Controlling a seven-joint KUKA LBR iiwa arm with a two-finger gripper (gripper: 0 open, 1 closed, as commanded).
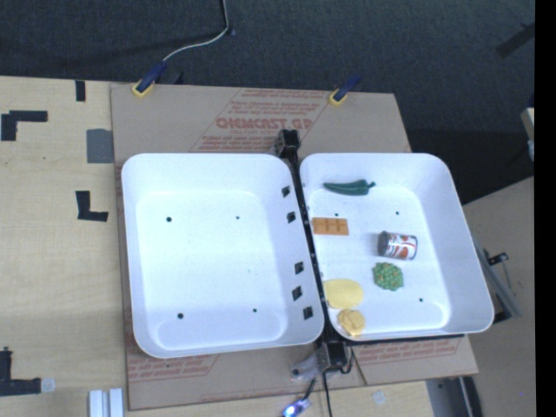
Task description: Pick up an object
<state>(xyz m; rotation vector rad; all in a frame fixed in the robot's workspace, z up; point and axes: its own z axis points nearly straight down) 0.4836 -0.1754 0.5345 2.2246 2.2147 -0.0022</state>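
The right bin (pixel 434 181) holds several small objects. A green chili pepper (pixel 349 187) lies near its back edge. An orange waffle-like block (pixel 330 227) sits by the divider. A red and white can (pixel 398 246) lies on its side toward the middle right. A green broccoli-like piece (pixel 388 276) rests just below the can. A yellow lemon-shaped piece (pixel 343 292) and a smaller yellow-orange piece (pixel 351 321) sit at the front left corner of that bin.
The left bin (pixel 139 233) adjoins the right one along a central seam with black clips (pixel 299 268). Both stand on a cardboard sheet (pixel 252 120) held by clamps (pixel 149 80). A cable (pixel 221 7) runs across the dark floor behind.
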